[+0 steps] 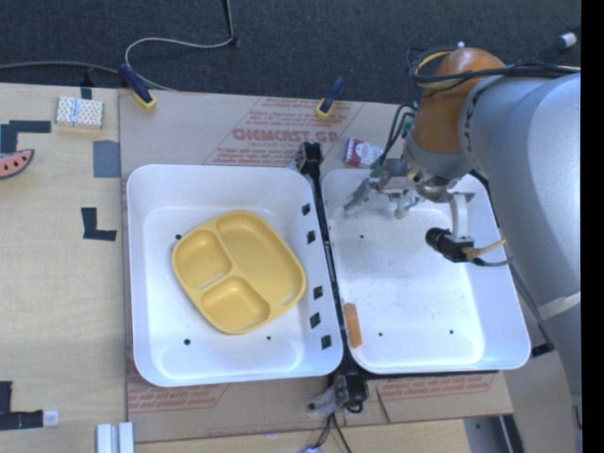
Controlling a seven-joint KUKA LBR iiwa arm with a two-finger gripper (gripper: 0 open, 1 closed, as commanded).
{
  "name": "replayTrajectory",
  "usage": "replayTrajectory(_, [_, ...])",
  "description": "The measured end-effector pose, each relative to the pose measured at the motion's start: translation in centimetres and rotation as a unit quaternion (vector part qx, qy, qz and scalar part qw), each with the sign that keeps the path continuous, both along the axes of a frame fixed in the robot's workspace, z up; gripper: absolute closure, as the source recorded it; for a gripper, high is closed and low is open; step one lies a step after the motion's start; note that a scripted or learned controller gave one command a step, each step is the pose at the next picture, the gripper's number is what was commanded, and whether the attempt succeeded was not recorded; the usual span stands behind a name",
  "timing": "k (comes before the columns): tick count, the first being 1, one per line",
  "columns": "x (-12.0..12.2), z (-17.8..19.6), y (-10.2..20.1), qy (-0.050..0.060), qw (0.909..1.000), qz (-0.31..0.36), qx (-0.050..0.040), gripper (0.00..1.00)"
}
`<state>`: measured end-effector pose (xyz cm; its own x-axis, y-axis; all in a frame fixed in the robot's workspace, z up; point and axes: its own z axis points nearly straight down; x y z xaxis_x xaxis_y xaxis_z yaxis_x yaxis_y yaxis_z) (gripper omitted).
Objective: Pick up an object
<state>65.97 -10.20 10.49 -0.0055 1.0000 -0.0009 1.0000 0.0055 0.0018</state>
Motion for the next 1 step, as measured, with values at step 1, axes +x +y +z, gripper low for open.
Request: replayTrajectory(1, [0.0,0.93,0.1,0.0,1.0,0.001,0.0008,1.0])
